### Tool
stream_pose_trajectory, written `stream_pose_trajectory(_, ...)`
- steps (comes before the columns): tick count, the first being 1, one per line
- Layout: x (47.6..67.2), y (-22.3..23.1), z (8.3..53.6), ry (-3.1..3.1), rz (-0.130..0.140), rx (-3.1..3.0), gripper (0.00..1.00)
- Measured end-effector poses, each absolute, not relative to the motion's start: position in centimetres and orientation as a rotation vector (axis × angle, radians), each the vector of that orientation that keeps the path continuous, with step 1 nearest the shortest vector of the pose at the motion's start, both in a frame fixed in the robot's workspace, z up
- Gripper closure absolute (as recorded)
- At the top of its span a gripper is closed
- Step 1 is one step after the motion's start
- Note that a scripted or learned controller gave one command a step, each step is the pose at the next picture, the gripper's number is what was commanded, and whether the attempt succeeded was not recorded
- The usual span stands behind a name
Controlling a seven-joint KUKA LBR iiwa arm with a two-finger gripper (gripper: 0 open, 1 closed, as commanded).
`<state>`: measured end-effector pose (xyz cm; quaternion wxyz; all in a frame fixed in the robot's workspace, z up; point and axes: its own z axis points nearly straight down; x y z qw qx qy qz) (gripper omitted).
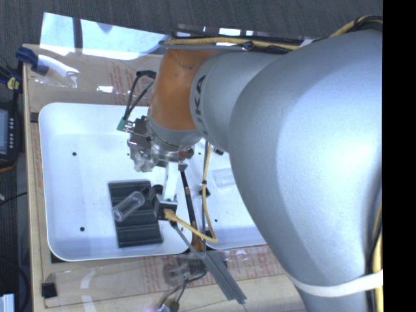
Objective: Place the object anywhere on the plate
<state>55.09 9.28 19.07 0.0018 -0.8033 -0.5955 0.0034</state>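
A dark grey rectangular plate (138, 231) with ridges lies in the left white bin (71, 194), near its front right corner. A clear, tube-like object (128, 205) lies tilted on the plate's upper half. My gripper (144, 159) hangs just above the plate's far edge, a little up and to the right of the clear object, apart from it. The wrist and the orange band hide most of the gripper.
The big grey arm covers most of the right bin (233, 229); only its front left part shows. A yellow cable (188, 226) hangs down beside the plate's right edge. The left bin's bare floor stretches to the left and far side.
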Motion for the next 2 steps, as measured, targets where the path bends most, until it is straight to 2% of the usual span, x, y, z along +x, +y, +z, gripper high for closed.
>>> stream_pose_trajectory(1, 53.2, 4.1, 19.0, -1.667, 0.011, -2.659, 1.00)
stream_pose_trajectory(2, 49.5, 9.8, 19.0, -1.234, 0.013, -2.885, 1.00)
